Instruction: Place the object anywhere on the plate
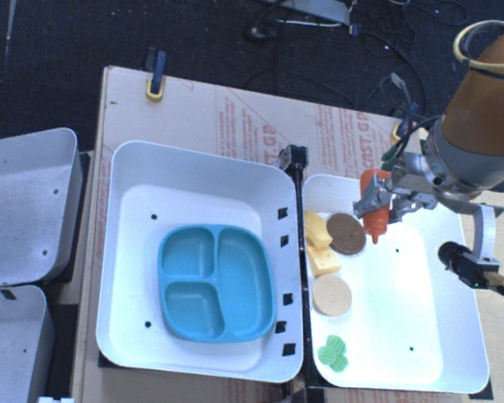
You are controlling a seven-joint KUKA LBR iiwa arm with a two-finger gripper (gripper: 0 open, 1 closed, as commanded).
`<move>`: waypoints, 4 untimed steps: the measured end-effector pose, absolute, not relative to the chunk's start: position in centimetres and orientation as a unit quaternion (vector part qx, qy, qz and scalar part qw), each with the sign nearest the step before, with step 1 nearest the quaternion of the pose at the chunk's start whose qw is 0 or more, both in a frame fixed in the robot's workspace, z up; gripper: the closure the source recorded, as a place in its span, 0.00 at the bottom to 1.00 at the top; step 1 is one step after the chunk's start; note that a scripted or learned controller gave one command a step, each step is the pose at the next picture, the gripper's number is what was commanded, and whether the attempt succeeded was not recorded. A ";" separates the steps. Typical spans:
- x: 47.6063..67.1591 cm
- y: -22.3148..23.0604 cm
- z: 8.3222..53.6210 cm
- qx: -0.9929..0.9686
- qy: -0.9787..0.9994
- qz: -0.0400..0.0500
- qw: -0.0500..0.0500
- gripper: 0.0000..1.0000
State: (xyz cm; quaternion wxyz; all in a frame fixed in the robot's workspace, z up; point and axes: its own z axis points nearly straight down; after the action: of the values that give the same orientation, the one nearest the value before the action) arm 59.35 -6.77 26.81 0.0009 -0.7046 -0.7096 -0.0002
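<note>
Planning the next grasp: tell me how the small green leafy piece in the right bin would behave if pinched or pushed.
The small green leafy piece looks thin and flat, so it is probably light and would slide rather than roll. Its lobed edge suggests soft, bendable material. Lying flush on the right white bin floor, it may be hard to pinch.

Light: bright, even, from overhead.
Glare: washes out floor of right bin (406, 306).
Shadows: soft, faint, under blue plate (215, 282).
Focus: slightly soft throughout, grainy.
Surround: dark floor (65, 5), low detail.

Grey arm (492, 120) with a broad orange band.
Thin yellowish cable loops over the band; dark wires trail near the wrist, and the hand (378, 216) has orange-red tips.
</note>
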 end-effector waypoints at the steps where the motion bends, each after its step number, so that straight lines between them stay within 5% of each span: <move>1: 57.6 -1.8 26.7 -0.705 -0.709 0.001 0.001 1.00; 3: 52.8 7.7 22.5 -0.705 -0.710 0.001 0.002 1.00; 4: 51.7 10.2 24.3 -0.705 -0.709 0.000 0.000 1.00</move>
State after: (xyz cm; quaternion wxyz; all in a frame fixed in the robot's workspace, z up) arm 51.71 10.18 24.26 0.0002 -0.7052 -0.7090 -0.0004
